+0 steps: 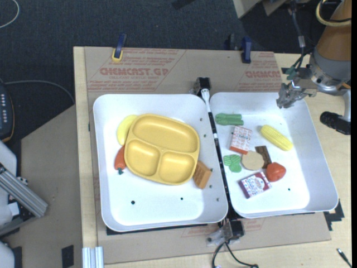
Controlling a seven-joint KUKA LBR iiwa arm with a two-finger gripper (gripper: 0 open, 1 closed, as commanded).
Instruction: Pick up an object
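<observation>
White plastic bins sit side by side on a cardboard-covered bench [167, 63], and we look down on both at a slant. At upper right the grey arm [334, 49] with its orange band reaches in, its gripper [285, 100] poised above the far right corner of the right bin [312, 194]. From where we stand we cannot tell whether its fingers are apart or together, and we see nothing between them.

We find the loose objects in the right bin, all apart from the gripper. A yellow corn cob [276, 137] lies nearest to it, tilted, toward the bin's right side. A green pod [229, 119] rests near the far left corner, with a red-and-white packet [241, 139] just below it. Toward the middle we see a green leafy piece [232, 162] touching a tan round disc [252, 161], a brown bar [263, 153] against the disc, and a red tomato [275, 172] just beside them. A dark red packet [254, 184] lies nearest the front.

The left bin [156, 211] carries a yellow compartment tray [162, 148]. A yellow banana [125, 128] and a red pepper [120, 159] peek out along the tray's left edge, and a brown block [202, 175] leans at its right front corner. Two blue clamps [119, 46] grip the bench's far edge.
</observation>
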